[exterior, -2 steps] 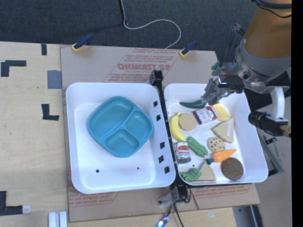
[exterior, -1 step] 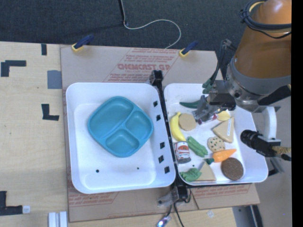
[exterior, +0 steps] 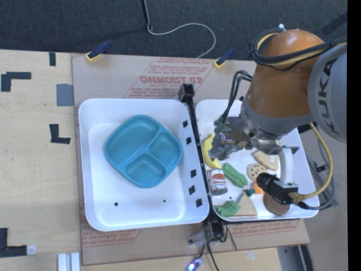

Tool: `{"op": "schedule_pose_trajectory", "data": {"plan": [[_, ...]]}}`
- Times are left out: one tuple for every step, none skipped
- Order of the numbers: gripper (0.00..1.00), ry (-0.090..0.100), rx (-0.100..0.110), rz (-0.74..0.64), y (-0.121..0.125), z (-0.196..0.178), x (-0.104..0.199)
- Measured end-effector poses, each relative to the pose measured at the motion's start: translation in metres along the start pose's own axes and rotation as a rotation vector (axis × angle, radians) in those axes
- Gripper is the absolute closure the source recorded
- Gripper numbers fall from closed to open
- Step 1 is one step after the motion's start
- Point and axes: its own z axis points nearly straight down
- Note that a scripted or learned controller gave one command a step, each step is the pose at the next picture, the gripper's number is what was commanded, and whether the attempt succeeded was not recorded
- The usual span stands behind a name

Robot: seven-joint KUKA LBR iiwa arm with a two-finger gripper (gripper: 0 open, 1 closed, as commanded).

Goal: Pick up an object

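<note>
1. Over the right bin (exterior: 307, 171), the arm (exterior: 282, 83) reaches in from the right, its orange-banded wrist hanging above the far half of the bin, and the tool (exterior: 227, 143) sits low near the bin's left wall.
2. Whether the tool is open, closed or gripping anything, I cannot tell; its dark body hides the tips, and nothing shows clearly held.
3. Just beside the tool lies a yellow banana (exterior: 209, 151), curved along the left wall. It looks like a light toy, smooth and likely slippery, so I would judge a pinch across its narrow middle to be safest.
4. Nearer the camera sits a small can (exterior: 218, 182) with a red label, lying close to the same wall. It seems stiff and round, apt to roll, so it is best taken across its sides.
5. A green pepper (exterior: 235, 174) lies right of the can, and a green leafy piece (exterior: 228, 209) rests at the near edge on a pale slice of bread (exterior: 246, 208). These look light, possibly soft.
6. Toward the right are a tan cracker (exterior: 266, 161) and a brown disc (exterior: 276, 206), flat and hard to get under.
7. On the left, the other bin (exterior: 90, 151) holds a blue divided plate (exterior: 144, 150), well apart from the tool.
8. Both bins rest on the tabletop (exterior: 34, 168). The banana looks like the likeliest target, being closest.
</note>
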Motion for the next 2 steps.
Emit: {"op": "schedule_pose_trajectory", "data": {"plan": [[1.0, 0.002, -0.01, -0.005, 0.001, -0.05, 0.046], [1.0, -0.002, 0.005, -0.003, -0.001, 0.055, 0.092]]}}
